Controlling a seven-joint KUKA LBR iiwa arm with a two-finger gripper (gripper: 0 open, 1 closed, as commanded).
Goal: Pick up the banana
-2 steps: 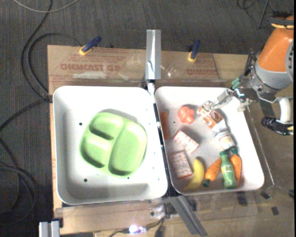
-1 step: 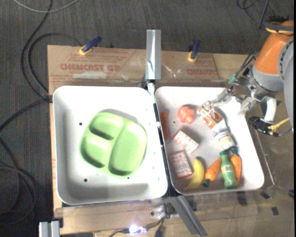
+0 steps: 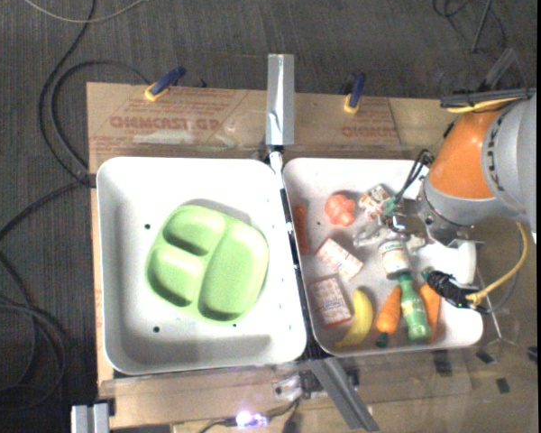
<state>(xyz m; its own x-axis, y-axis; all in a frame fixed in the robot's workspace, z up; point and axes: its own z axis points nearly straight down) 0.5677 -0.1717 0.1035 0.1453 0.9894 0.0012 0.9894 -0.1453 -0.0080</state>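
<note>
Jaws (image 3: 389,216) hang over the far-middle part of the right bin (image 3: 469,336), and whether they stand apart or together cannot be told, since dark wrist hardware and clutter blur their outline. From them the banana (image 3: 358,319) lies toward the near side and slightly left, well apart, resting on the bin floor by the near wall with its long axis running from near-left up to far-right, a carrot (image 3: 389,309) just beside it on the right and a small packet (image 3: 329,299) touching or nearly touching its left. Its lower tip merges with the bin's rim shadow, so its full length is hard to make out.

One fixed overhead camera looks slantwise down on both bins (image 3: 117,269).
</note>
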